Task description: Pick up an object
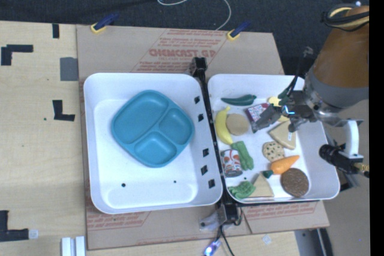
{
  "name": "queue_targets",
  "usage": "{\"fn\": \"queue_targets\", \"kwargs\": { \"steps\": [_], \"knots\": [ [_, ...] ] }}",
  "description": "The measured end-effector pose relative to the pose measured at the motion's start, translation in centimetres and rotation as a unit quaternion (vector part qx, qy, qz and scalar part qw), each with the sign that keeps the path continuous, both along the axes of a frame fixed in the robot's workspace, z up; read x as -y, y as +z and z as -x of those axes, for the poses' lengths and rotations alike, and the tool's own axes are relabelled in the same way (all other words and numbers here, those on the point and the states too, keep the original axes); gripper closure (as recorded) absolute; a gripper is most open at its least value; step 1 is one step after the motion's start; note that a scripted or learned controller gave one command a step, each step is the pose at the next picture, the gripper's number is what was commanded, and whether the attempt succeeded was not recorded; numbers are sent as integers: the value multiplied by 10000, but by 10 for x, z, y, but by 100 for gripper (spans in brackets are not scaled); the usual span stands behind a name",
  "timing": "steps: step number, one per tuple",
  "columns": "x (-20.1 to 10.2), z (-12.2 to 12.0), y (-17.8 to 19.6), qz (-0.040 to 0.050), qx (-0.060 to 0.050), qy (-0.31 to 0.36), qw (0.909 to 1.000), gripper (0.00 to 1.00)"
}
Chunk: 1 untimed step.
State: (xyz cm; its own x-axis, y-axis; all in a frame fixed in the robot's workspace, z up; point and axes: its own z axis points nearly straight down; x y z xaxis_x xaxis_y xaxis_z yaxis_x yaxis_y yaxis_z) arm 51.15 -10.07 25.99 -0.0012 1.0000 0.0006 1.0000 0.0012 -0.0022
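Observation:
The right bin (318,192) holds several toy foods: a yellow banana (222,126), a green pepper (239,99), a tan round piece (237,124), a green bean piece (243,154), a small can (231,163), a cookie (272,150), a cheese wedge (284,137), a carrot (283,164), a brown patty (294,182) and a sandwich triangle (261,189). My gripper (273,119) hangs over the bin's upper middle, next to a small dark-red packet (257,111). The arm's grey and orange wrist covers the bin's upper right part.
The left bin (102,147) contains a blue divided plate (152,128). Both bins rest on a cardboard sheet (174,51) on the wooden bench. A white cable (198,0) loops behind the bins. Black clips line the wall between the bins.

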Motion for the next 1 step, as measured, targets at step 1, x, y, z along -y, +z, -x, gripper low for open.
{"fn": "queue_targets", "kwargs": {
  "steps": [1],
  "knots": [
    [-46, 30, -33, -7, -25, 13, 10000, 0]
  ]
}}
